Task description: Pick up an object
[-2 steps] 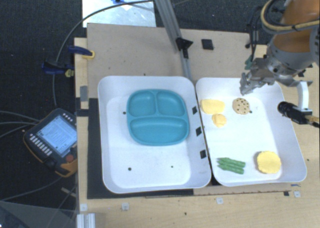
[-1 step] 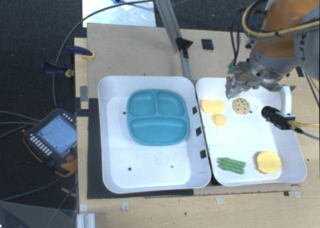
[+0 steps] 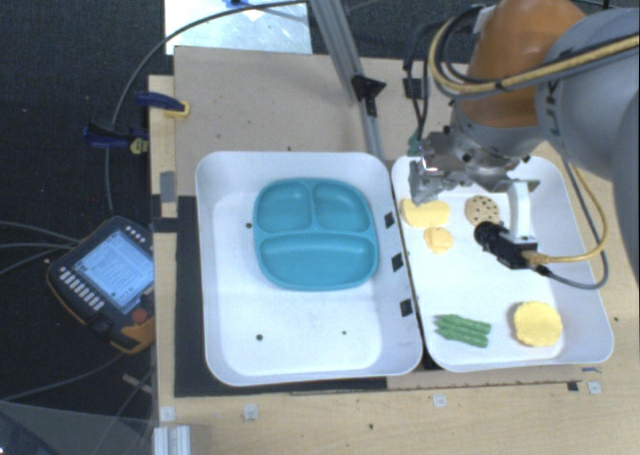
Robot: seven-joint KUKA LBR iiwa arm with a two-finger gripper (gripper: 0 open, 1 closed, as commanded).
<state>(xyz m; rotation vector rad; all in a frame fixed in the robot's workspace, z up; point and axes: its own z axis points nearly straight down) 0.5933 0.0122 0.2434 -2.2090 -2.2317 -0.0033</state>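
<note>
A brown fibreboard tabletop (image 3: 260, 103) sits over dark carpet and bears two glossy white bins. The left bin (image 3: 225, 333) holds a smooth teal divided plate (image 3: 316, 234). In the right bin (image 3: 590, 338), taking the speckled cookie (image 3: 482, 209) as landmark: two yellow lumps (image 3: 428, 221) lie just left of it, ridged green beans (image 3: 462, 329) and a round yellow disc (image 3: 537, 324) well below. The gripper (image 3: 432, 175) hangs just above the yellow lumps; whether its fingers are apart or grasping anything cannot be told.

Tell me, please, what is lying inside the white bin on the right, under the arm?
In the shallow white right bin lie two yellow pieces, a speckled round cookie, green beans and a round yellow piece. The gripper and grey arm cover the bin's far end.
</note>
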